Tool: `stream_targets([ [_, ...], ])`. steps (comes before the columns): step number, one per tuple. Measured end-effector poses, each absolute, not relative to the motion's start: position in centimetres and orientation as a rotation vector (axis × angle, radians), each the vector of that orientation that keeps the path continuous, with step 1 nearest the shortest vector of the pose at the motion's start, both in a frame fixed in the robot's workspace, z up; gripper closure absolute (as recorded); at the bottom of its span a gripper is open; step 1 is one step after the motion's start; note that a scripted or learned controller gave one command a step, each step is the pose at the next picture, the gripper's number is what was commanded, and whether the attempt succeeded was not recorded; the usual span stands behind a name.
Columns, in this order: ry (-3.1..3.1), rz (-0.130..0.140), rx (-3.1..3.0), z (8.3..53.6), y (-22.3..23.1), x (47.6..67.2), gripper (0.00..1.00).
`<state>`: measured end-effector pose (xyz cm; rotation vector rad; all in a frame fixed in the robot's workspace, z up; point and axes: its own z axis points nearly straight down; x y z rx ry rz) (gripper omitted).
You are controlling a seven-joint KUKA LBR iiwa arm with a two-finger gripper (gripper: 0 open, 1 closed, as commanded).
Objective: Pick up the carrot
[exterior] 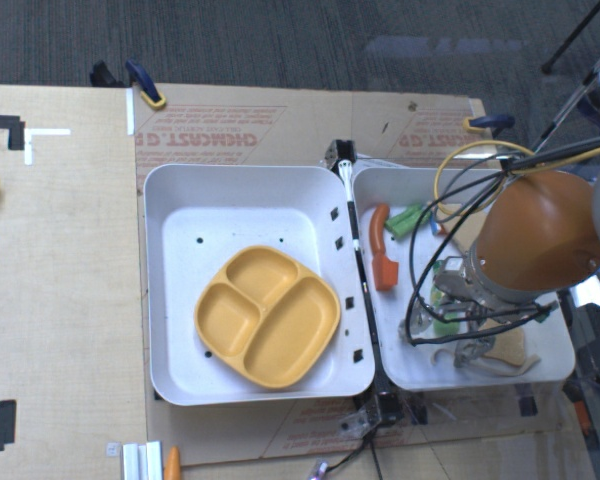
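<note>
Approach step, I think: the carrot (381,248) lies at the left wall of the right bin (550,353), apart from the arm (535,230) w/ its fingers hidden (state: cannot tell), so next move must go left, then descend.

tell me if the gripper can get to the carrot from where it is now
Probably yes. The carrot lies against the left wall of the right bin, nothing on top of it, with only a green piece beside its upper end. The gripper hangs over the same bin, to the right.
</note>
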<state>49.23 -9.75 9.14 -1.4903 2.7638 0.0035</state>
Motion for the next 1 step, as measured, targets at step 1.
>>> stream_targets([
  [1,2.902,0.004,-1.201,9.12,-13.07,48.5,0.0],
])
